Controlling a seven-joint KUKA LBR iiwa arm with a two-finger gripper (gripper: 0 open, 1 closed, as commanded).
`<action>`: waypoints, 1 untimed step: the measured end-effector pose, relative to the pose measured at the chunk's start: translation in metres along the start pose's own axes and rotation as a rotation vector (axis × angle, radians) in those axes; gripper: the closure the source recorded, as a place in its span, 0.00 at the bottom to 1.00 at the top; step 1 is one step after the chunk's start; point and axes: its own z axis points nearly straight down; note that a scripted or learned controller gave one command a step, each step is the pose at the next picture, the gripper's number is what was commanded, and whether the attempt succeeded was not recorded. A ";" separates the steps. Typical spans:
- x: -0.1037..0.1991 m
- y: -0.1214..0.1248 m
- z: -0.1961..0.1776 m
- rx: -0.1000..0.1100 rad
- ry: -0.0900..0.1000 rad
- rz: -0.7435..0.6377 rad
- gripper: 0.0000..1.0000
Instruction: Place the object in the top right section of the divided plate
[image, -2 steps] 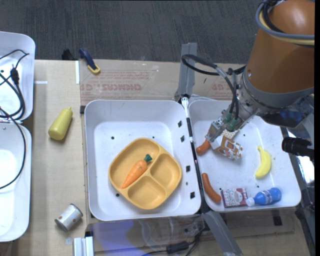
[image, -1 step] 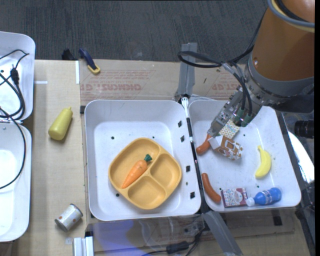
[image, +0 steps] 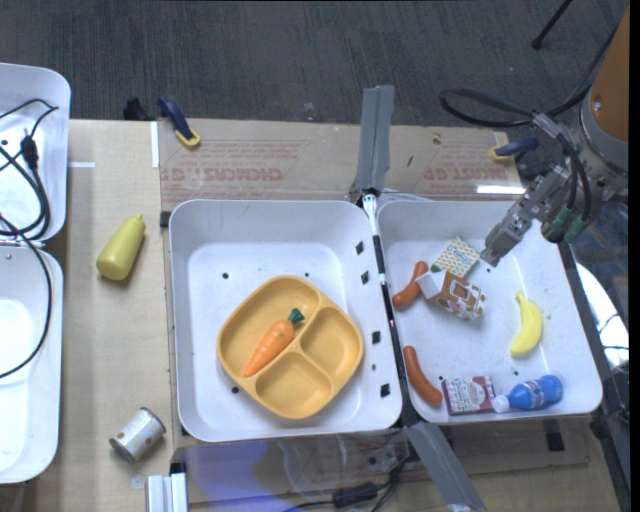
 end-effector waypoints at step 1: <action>-0.060 -0.069 0.000 0.001 0.000 0.062 1.00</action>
